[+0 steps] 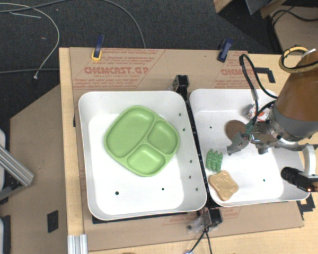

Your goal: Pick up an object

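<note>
bright, even overhead light. the two white bins (pixel 95 142) look nearly washed out, with faint soft shadows under the green plate (pixel 142 140). the dark floor (pixel 32 46) stays dim. the arm (pixel 302 94) looks slightly soft; the rest is fairly sharp.

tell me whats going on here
A robot arm reaches in from the right over the right bin, its gripper low near a brown round thing. Nothing shows between its fingers, so no pick yet. A small green piece and a tan, toast-like piece lie near that bin's front left corner. The left bin holds a green divided plate, untouched.
</note>
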Motion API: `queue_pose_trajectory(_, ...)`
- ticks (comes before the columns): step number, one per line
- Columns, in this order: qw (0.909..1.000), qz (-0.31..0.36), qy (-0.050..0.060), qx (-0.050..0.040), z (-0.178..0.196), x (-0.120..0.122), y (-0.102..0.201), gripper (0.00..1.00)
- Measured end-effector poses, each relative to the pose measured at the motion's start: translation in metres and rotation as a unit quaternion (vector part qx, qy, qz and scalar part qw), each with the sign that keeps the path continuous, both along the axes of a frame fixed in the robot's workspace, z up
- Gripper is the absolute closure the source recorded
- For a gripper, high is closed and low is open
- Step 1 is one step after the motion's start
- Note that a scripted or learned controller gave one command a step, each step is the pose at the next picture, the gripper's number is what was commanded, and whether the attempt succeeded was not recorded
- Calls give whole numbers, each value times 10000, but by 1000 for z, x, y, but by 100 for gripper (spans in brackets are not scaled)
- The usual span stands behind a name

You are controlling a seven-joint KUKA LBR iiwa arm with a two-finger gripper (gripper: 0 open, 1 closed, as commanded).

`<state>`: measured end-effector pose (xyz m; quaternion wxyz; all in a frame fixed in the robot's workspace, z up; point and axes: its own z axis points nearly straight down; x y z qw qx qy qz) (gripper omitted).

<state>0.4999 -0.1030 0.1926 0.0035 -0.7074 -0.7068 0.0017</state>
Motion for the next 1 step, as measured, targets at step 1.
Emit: queue_pose_trajectory(1,10000,4,-26,-4,2,1,0,0)
